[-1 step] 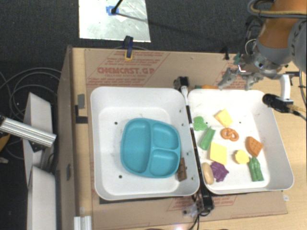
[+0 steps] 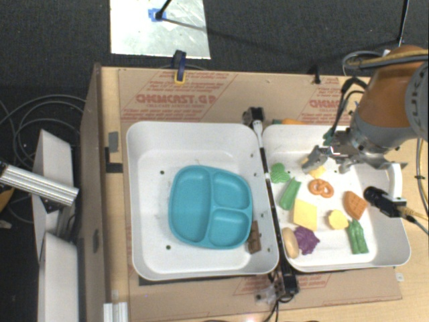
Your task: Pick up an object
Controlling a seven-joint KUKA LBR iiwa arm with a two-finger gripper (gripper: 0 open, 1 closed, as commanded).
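Worktop: brown board (image 2: 201,92) on dark carpet, carrying two white bins side by side, so I can work either one from the arm's side.
Hand: hand (image 2: 320,163) hovers low in the right bin (image 2: 395,247), near its back-left part; I read the grey prongs as spread fairly wide with nothing between them, which suits a descent onto a small item.
Nearest targets: pretzel (image 2: 322,188) lies just below the hand, a small yellow bit (image 2: 318,173) just beside the prongs; either looks like the likely pick, though I can't tell which is aimed at.
Further out: green stalk (image 2: 289,193) and green leaf (image 2: 279,174) lean by the divider; yellow block (image 2: 305,215), lemon (image 2: 338,219), orange wedge (image 2: 354,204), green pod (image 2: 357,237), purple cluster (image 2: 307,239) and beige egg (image 2: 289,241) crowd the front, close enough that a grab there risks nudging neighbours.
Left bin: left bin (image 2: 147,180) holds a teal tray (image 2: 211,206), well apart from the hand; a brown piece (image 2: 255,237) sits at its right edge.
Progress: my judgement is nothing is lifted yet.
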